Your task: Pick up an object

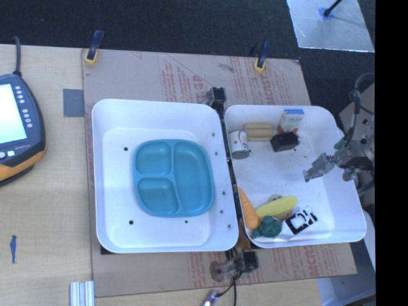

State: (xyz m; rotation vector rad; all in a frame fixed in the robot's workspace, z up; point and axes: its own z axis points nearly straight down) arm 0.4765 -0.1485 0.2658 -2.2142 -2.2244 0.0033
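The right bin (331, 123) holds several small objects. At its back lie a small silver can (239, 143), a beige roll (258, 131), a blue and white box (292, 118) and a black block (284, 141). At its front lie an orange carrot (248, 210), a yellow corn cob (276, 205), a green lump (268, 227) and a black and white piece (300, 220). My gripper (317, 169) reaches in over the bin's right side, above bare floor, apart from every object and with nothing seen in it.
The left bin (108, 120) holds a blue divided plate (173, 178). A tablet-like pendant (18, 126) lies on the bench at far left. Clamps (93, 48) pin the cardboard sheet at the back. The arm's wrist (358, 152) hangs over the right bin's edge.
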